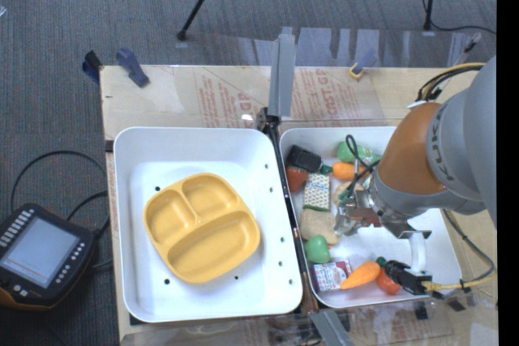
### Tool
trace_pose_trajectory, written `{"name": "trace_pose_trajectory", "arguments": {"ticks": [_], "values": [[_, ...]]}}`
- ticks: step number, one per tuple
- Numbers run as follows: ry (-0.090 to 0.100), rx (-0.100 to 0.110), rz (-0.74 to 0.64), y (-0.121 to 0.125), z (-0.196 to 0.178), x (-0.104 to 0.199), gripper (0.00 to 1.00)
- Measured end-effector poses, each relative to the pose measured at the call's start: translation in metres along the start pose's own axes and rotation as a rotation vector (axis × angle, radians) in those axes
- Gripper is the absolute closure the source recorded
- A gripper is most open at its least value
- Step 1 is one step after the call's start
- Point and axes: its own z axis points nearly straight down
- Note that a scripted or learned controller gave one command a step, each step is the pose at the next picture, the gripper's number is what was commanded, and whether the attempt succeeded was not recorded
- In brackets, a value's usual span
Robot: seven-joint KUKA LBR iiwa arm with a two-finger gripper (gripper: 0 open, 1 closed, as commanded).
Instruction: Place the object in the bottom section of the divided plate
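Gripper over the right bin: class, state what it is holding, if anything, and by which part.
It cannot be told: the gripper sits low among the toy food in the right bin, and no item is clearly gripped.

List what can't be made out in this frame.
- Gripper fingers: too small and cluttered in the camera view to read.
- Right bin, upper right part: hidden by the arm.
- Small red packet: label too small.
- Yellow plate: fully visible.

You look down at a slant from one fixed camera above the pale wooden bench [203, 93], far enough back to take in both shallow white bins [130, 174] and surrounding floor.
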Motion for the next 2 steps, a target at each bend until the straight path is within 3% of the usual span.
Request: {"name": "trace_pose_trajectory", "arguments": {"ticks": [1, 2], "values": [[0.002, 0.011, 0.001, -0.0023, -0.0056, -0.0009, 1.0], [0.002, 0.011, 0.001, -0.0024, -0.0054, -0.001, 0.0]]}}
